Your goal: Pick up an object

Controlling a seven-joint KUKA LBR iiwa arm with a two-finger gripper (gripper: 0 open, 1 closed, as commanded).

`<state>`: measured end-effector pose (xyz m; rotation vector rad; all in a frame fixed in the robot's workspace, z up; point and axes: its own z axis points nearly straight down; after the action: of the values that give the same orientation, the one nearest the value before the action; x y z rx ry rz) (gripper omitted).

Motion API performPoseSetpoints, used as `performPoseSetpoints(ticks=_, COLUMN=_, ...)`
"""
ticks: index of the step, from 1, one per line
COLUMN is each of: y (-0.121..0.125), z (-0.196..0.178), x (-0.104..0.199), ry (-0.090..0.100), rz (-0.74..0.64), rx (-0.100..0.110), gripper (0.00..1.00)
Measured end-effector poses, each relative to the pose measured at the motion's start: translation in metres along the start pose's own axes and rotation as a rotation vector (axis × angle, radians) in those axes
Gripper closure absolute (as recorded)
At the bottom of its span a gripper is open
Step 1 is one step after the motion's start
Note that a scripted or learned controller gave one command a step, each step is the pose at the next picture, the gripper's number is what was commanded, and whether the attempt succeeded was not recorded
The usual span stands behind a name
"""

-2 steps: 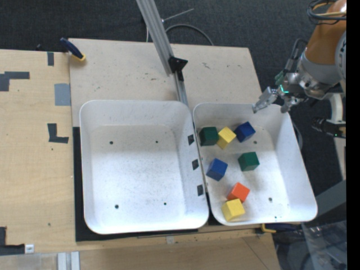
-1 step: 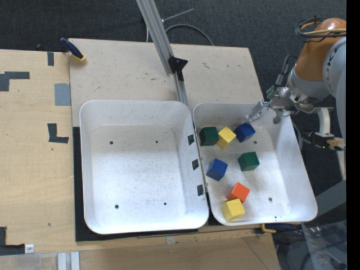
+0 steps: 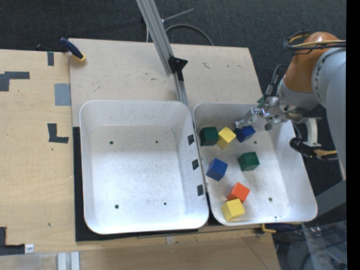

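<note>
- Arm (image 3: 323, 77) reaches in from my right, grey with the orange band above the wrist, bent over the upper part of the right bin (image 3: 298, 201).
- Gripper (image 3: 251, 118) hangs just above the dark blue cube (image 3: 245, 133) — from here I cannot tell how its tips stand, nor whether the cube is between them.
- That dark blue cube sits near the bin's upper edge, just beside a yellow cube (image 3: 226, 136), which touches a dark green cube (image 3: 208, 135) on its left.
- Lower down I see a blue cube (image 3: 216, 169) and a second green cube (image 3: 248, 161), apart from each other.
- Near the bin's front edge an orange cube (image 3: 239, 192) rests against another yellow cube (image 3: 233, 209).
- Left bin (image 3: 90, 151) lies alongside, their rims touching — a slanted metal bar (image 3: 154, 24) crosses above the bench.
</note>
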<state>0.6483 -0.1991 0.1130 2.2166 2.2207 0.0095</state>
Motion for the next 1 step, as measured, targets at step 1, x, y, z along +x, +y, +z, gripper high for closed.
performPoseSetpoints(ticks=1, y=0.0045, z=-0.0011, x=-0.0018, ry=-0.008, rz=-0.001, rx=-0.011, gripper=0.00)
